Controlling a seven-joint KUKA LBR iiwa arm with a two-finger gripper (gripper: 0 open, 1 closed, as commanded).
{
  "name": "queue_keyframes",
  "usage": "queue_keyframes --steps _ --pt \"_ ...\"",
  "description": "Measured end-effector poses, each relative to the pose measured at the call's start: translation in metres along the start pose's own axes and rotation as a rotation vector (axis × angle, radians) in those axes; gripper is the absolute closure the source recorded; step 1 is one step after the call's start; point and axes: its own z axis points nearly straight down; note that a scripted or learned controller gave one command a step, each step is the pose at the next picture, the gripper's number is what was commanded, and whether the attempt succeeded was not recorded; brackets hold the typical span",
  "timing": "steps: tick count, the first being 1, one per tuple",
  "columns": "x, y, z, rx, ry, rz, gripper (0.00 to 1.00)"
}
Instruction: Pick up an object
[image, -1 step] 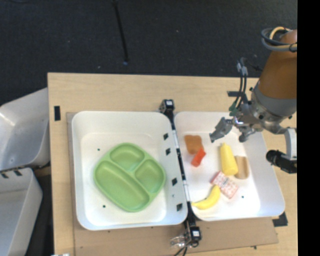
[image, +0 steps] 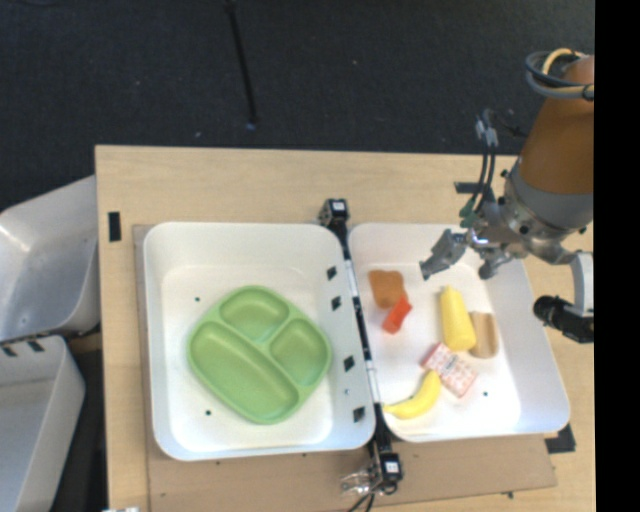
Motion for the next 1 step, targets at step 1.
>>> queue_keyframes --steps 1 --pt "-0.0023 0.0006 0.0632 0.006 -0.002 0.002 0.0"
